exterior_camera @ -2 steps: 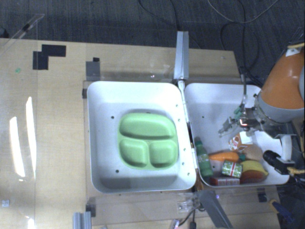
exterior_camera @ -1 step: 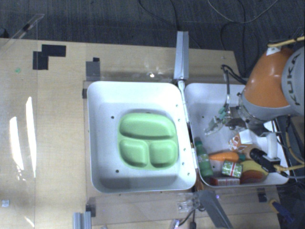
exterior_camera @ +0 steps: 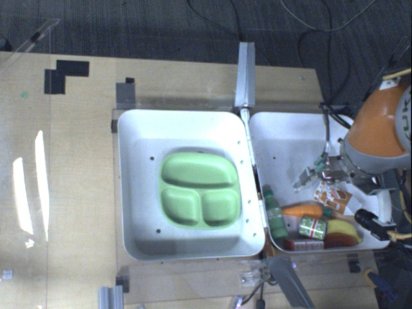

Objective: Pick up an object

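My gripper (exterior_camera: 313, 172) hangs over the middle of the right bin (exterior_camera: 283, 134), open, with nothing between its fingers. Just right of and below it lies an orange-and-white packet (exterior_camera: 336, 199). Along the bin's front wall sit a green bottle (exterior_camera: 275, 215), an orange carrot (exterior_camera: 302, 209), a small green-and-red can (exterior_camera: 313, 227) and a yellow-and-red fruit (exterior_camera: 342, 232). The arm's orange band (exterior_camera: 380, 127) covers the bin's right side.
A green divided plate (exterior_camera: 200, 188) lies in the left bin (exterior_camera: 138, 172). A metal divider post (exterior_camera: 245, 76) stands behind the bins where they meet. Cables trail across the dark floor behind the bench.
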Controlling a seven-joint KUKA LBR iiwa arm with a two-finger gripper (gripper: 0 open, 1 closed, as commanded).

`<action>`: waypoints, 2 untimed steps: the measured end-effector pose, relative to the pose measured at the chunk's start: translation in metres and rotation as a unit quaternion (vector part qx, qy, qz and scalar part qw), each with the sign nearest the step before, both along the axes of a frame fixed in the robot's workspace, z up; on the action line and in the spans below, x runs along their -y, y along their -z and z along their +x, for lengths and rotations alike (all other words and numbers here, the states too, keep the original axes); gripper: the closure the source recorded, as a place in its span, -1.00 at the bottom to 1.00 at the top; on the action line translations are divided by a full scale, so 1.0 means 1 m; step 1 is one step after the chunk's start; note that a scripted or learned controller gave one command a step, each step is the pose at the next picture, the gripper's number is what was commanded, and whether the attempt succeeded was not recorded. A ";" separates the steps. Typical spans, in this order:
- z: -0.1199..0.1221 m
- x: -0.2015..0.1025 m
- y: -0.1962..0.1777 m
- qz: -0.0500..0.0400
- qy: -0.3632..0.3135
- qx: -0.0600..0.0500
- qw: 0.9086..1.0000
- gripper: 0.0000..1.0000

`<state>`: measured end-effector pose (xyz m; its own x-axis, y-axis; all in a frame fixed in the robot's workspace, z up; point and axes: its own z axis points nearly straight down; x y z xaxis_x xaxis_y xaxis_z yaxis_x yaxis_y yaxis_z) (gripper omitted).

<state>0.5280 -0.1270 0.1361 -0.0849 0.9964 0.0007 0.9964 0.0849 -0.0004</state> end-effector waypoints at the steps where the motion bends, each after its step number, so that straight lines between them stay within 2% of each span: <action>1: 0.001 0.031 0.045 0.000 -0.034 0.001 0.999 -1.00; 2: 0.132 0.044 0.051 -0.001 -0.059 0.004 0.998 -1.00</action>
<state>0.6598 -0.1714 0.0854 -0.2017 0.9794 -0.0033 0.9794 0.2017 0.0075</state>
